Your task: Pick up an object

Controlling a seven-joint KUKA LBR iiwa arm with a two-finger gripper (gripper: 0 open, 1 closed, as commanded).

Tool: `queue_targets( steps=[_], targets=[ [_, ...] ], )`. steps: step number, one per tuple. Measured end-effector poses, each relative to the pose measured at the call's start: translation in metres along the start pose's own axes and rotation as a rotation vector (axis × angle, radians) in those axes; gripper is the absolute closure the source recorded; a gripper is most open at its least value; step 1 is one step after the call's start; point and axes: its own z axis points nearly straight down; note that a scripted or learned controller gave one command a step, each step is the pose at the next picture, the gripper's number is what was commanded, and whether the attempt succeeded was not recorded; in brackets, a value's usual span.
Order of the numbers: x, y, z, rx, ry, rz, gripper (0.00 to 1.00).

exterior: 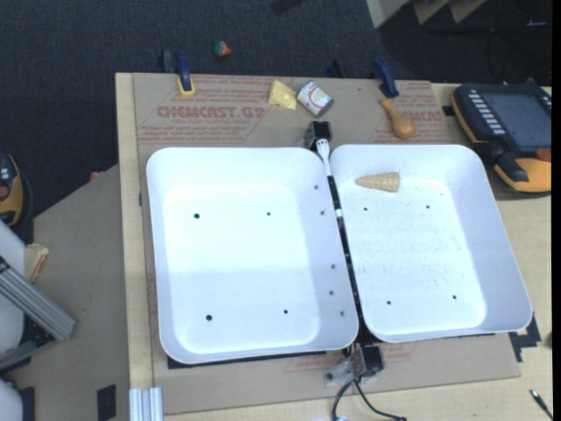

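Cone (378, 181) lies by the right bin's (438, 261) far wall; hand's grip cannot be told.

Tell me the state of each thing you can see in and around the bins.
Cone: lying on its side in right bin, near far wall.
Left bin: level on bench.
Cheese wedge: resting outside the bins.
Small box: tilted beside the wedge.
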Motion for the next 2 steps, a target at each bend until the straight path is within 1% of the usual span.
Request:
queue_targets(
  steps=[1, 2],
  targets=[
    [-0.001, 0.001, -0.006, 0.005, 0.001, 0.002, 1.00],
    [-0.001, 0.001, -0.017, 0.000, -0.003, 0.001, 1.00]
  ],
)
